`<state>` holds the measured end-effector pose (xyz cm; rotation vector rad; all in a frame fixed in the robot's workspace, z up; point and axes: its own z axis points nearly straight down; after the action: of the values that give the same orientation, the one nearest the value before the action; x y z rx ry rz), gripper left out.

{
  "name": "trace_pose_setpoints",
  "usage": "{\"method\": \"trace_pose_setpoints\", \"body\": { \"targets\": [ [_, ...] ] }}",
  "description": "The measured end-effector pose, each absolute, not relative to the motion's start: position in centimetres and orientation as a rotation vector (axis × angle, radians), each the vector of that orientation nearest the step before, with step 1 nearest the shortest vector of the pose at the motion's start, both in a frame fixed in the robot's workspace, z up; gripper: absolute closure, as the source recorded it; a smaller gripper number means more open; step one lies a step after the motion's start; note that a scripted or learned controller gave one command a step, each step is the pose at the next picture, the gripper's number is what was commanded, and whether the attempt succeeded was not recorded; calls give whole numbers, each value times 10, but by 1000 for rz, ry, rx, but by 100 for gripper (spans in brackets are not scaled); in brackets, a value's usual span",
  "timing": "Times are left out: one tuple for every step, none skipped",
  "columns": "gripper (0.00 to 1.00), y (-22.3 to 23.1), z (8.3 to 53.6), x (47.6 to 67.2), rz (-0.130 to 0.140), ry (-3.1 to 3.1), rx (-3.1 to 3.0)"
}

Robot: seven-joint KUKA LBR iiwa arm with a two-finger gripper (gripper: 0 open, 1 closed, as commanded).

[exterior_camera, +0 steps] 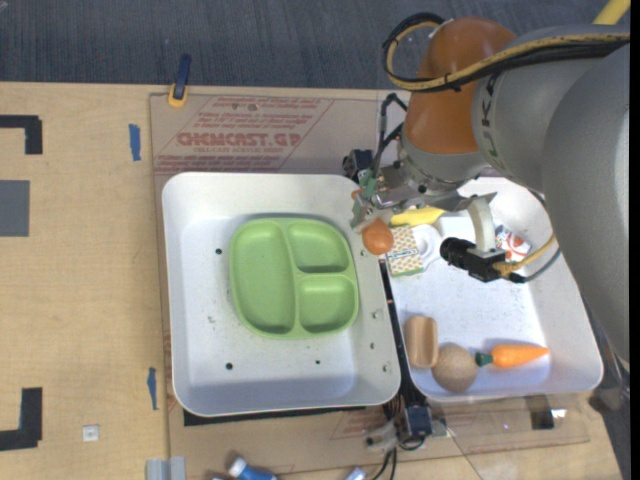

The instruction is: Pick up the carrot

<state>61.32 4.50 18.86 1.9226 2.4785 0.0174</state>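
The carrot (518,356), orange with a green stub at its left end, lies near the front right corner of the right bin (560,298). My gripper (388,206) hangs under the orange-banded wrist at the back left of that bin, well away from the carrot. Just below the gripper are a small orange round fruit (377,238) and a yellow banana-like piece (416,216). The arm hides much of the bin's back half.
A brown round potato-like item (455,368) touches the carrot's green end, and a tan bread piece (421,340) lies beside it. A patterned packet (405,259) lies near the divider. The left bin (190,268) holds a green divided plate (294,276).
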Motion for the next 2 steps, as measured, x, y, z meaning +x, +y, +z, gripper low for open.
{"method": "trace_pose_setpoints", "body": {
  "targets": [
    [100,67,229,668,5,2291,2141],
    [100,138,187,664,-12,2362,2085]
  ]
}}
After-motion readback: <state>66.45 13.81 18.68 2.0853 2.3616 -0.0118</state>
